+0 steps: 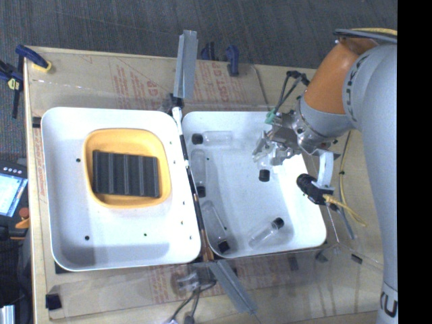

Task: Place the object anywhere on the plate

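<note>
Entry: my hand (275, 152), fingers' state I cannot tell, over right bin (236, 123). Black-capped vial (264, 175) just below it at six o'clock. Yellow plate (127, 140) lies well apart at nine o'clock.

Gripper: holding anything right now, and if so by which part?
Cannot be told. The gripper hangs over the right bin, with a small black-capped item just beneath it; no grasp is visible.

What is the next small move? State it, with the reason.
Probably lower the end effector toward the black-capped vial just beneath it. It hangs over the right bin, where the vials lie, and the plate in the left bin bears no vial.
</note>
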Robot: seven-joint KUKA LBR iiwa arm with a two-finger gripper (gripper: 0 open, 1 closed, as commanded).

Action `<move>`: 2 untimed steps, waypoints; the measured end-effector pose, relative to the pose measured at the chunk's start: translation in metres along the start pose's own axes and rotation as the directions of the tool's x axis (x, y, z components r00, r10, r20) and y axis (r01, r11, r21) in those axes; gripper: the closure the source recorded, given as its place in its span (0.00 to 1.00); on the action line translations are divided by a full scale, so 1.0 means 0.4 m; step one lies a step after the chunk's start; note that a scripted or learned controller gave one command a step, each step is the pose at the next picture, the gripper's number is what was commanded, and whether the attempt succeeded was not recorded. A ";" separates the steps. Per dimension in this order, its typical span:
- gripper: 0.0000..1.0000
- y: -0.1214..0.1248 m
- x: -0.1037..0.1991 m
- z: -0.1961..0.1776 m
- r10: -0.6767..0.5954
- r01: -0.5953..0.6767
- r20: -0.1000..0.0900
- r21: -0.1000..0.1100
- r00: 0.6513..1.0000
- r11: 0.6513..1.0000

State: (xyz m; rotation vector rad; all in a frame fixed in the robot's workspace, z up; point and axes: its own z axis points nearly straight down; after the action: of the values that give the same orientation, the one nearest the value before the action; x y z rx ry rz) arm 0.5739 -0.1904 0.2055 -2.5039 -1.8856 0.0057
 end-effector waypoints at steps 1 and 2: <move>1.00 -0.068 0.151 -0.010 -0.170 0.170 0.002 -0.002 0.985 0.985; 1.00 0.003 0.361 -0.001 -0.279 0.279 0.003 -0.003 0.960 0.960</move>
State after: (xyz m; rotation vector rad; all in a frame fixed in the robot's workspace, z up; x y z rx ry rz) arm 0.6148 -0.0519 0.2062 -2.2163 -2.2224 0.0036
